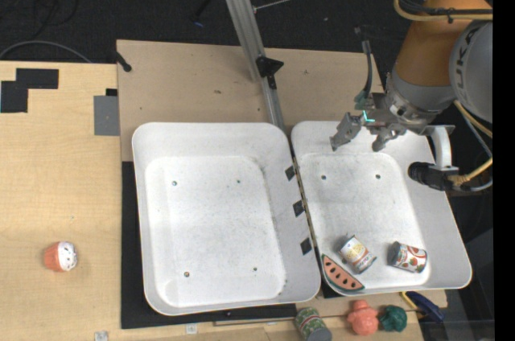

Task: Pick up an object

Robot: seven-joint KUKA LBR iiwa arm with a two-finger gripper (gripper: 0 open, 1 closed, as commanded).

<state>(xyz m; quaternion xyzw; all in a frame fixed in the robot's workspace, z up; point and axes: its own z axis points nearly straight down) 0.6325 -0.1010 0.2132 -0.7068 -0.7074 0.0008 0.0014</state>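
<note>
Cans and a toy watermelon slice are what's on offer, and all of them lie along the near edge of the right bin [451, 235]: a small can [356, 252] on its side, another can [408, 257] with a red-and-white label close to its right, and the watermelon slice [341, 273] tucked against the bin's near-left corner, just beside the first can. The gripper [364, 136] hangs over the far end of that same bin, well apart from all three, with its fingers [344, 132] spread and nothing between them. So I'd say the pick has not begun in earnest; the arm is at the approach stage, poised above bare bin floor.

What the next move calls for, to my eye, is a travel toward the near edge, then a descent over one chosen piece. The two cans look the likelier targets, though each lies on its side and could roll if nudged. The slice sits flat and close to the rim, which leaves little room for the fingers.

The left bin [161, 170] is white and shallow, speckled like its neighbour, and small black clips join the two along their shared edge. Both rest on a black mat over a pale wood bench [56, 170]. A metal rail [241, 10] slants up behind the bins. Off to the left on the bench sits a small red-and-white ball [60, 256], and a few toys, one pinkish [362, 318] and one green [393, 318], lie below the right bin. Behind everything the floor is dark, with loose cables.
</note>
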